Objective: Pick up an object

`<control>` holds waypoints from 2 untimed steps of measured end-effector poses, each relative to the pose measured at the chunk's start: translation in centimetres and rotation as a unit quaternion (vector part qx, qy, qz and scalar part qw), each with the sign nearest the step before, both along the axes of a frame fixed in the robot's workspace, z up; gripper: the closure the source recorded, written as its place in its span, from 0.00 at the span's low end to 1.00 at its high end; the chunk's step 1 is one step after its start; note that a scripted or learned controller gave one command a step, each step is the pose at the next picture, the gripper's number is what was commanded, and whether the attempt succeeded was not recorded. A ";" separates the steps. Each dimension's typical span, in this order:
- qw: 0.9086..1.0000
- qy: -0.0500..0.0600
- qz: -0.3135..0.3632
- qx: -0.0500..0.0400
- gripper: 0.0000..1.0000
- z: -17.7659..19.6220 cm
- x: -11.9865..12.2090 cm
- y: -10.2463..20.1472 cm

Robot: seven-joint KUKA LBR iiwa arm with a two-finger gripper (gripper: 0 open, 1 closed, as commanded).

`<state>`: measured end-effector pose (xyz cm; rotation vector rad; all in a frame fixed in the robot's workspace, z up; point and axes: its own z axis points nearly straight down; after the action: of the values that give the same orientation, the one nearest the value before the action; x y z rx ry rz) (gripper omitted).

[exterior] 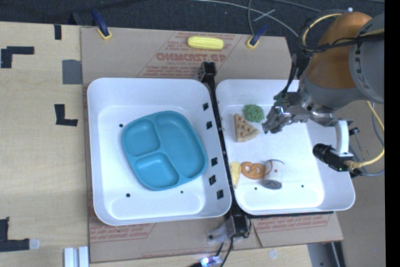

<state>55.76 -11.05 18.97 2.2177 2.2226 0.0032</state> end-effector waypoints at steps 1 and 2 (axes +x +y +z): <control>1.000 -0.001 0.000 -0.001 1.00 5.3 0.1 0.0; 1.000 0.002 0.002 0.000 1.00 3.8 0.8 5.2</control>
<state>56.59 -5.85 22.81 2.2166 2.2290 -0.0010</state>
